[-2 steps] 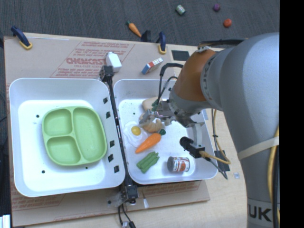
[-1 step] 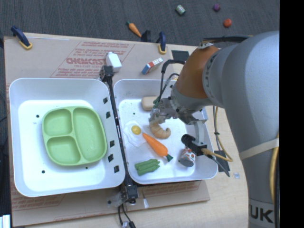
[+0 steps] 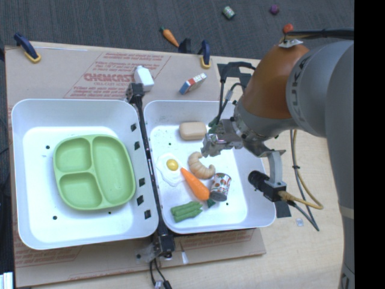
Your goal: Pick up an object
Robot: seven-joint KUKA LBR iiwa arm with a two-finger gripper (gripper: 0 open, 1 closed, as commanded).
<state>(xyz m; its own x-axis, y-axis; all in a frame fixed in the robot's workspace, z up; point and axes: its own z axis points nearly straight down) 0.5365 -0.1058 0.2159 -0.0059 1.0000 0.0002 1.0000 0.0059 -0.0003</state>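
Dark carpet floor [image 3: 90, 8]; cardboard sheet [image 3: 108, 71] on bench.

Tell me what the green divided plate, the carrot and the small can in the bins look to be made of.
Green divided plate: likely moulded plastic, matte pale green, with soft rounded compartment ridges. Carrot: seemingly toy plastic, uniform orange with a smooth, faintly shiny surface. Small can: possibly metal or metal-look plastic, with a silvery rim and a printed label; too small to settle.
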